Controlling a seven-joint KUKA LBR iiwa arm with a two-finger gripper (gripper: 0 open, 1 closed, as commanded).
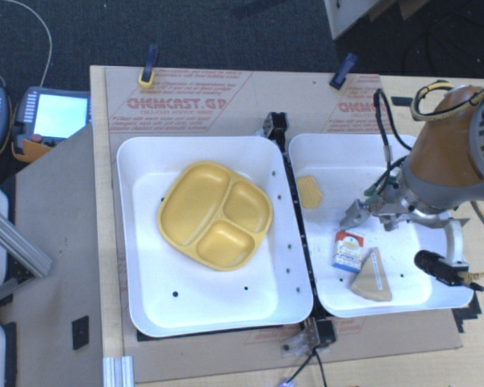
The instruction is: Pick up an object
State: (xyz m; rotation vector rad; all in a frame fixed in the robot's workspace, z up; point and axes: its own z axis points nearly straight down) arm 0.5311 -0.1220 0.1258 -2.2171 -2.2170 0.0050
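Objects for picking, a small carton [348, 251], a tan wedge [373, 279] and a yellow piece [309, 191], lie loose in the right bin [339, 153]. Gripper [358, 212] hovers near the carton, finger state indeterminable; nothing lifted, grasp judged pending.

My arm [448, 147] is grey with an orange band. Both bins [145, 216] below me are white. The divided plate [216, 214] is pale yellow; the flat piece [309, 191] by the divider is tan. The small carton [348, 251] is white, blue and red; the wedge [374, 277] is beige. The bench board [185, 95] is tan with red lettering.
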